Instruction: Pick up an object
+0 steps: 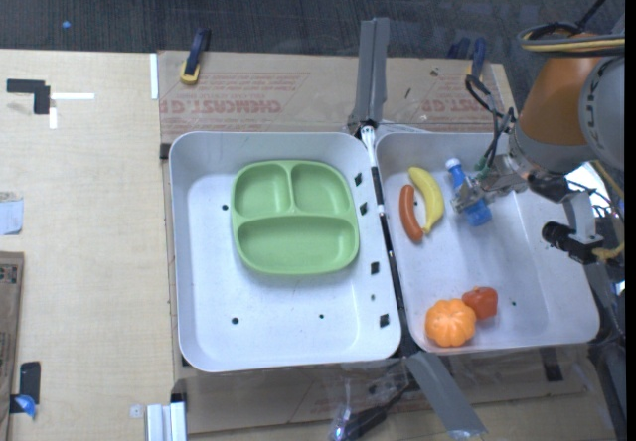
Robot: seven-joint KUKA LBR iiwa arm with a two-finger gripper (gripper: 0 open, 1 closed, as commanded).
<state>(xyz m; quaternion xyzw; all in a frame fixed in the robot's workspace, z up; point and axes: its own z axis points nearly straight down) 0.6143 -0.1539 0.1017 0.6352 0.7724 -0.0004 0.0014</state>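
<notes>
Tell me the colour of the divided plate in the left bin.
Light green; the divided plate shows plainly in the camera view.

Pincer [471, 193] low in right white bin [556, 320], at small blue plastic bottle [467, 193]; yellow banana [428, 197] just beside; green divided plate [295, 217] in left bin [199, 260].

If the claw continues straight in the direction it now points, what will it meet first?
Most likely the blue bottle, which lies right at the claw tip in the right bin; depth is unclear, so contact may already exist.

Bench [79, 230] with two white bins [199, 330]
</notes>
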